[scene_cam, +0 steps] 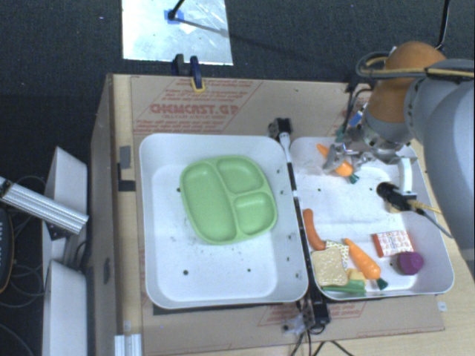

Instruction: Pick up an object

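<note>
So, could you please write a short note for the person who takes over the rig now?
Pincer: low at the far side of the right bin, at a small orange piece; whether it grips is unclear.
Near end of that bin: sausage, cracker, carrot, red box, purple piece.
Left bin: green tray.
Done: no lift confirmed.
Left: lift one object.
</note>
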Controlling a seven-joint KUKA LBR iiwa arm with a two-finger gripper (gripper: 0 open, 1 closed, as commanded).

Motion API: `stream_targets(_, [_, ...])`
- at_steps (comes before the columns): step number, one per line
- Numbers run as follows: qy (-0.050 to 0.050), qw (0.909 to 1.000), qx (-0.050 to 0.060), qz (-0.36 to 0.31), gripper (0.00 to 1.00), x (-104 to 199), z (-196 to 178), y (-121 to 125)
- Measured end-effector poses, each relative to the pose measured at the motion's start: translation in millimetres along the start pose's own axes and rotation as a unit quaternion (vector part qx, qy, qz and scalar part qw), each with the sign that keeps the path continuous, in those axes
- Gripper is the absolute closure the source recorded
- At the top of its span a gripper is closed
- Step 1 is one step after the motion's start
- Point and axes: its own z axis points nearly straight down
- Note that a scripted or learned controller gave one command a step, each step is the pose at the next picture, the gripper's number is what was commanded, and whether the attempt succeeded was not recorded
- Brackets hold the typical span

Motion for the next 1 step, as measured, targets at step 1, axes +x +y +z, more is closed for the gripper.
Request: stream_targets(1, [0.001, 1.0000, -0.009, 0.003, 1.00, 79.9, -89.9, -42.1])
